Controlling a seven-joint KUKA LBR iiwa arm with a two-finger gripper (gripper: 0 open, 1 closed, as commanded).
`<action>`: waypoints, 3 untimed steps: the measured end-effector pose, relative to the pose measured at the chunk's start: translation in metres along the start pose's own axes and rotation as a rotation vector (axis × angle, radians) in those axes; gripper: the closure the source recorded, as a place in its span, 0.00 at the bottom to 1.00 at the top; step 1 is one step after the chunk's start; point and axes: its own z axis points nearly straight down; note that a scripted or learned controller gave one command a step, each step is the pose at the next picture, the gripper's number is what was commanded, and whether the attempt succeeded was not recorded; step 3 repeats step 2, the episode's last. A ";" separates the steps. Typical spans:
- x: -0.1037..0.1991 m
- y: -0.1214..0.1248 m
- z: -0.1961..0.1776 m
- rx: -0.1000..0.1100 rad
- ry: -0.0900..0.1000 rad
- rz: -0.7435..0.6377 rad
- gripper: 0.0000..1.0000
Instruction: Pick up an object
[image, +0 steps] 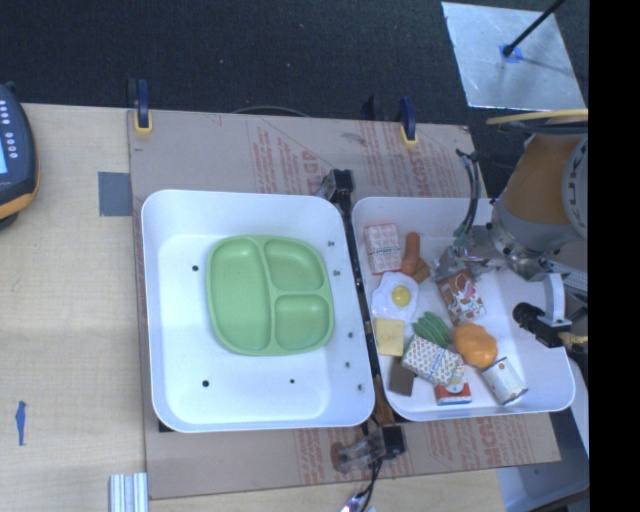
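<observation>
Hovering over the right bin (560, 392), fingers (452, 262) just above a red-and-white packet (462, 297), opening impossible to tell.

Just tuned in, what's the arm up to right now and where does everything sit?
The KUKA arm reaches in from the right over the right bin, which holds a jumble of toy food: a fried egg, an orange, a small can, a carrot and some packets. Its claw sits low at a red-and-white packet, but a grip isn't confirmed. The left bin holds a green divided plate.
</observation>
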 end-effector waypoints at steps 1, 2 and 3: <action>0.063 0.018 -0.066 -0.003 0.002 0.000 1.00; 0.109 -0.013 -0.112 0.001 0.004 0.000 1.00; 0.109 -0.013 -0.112 0.001 0.004 0.000 1.00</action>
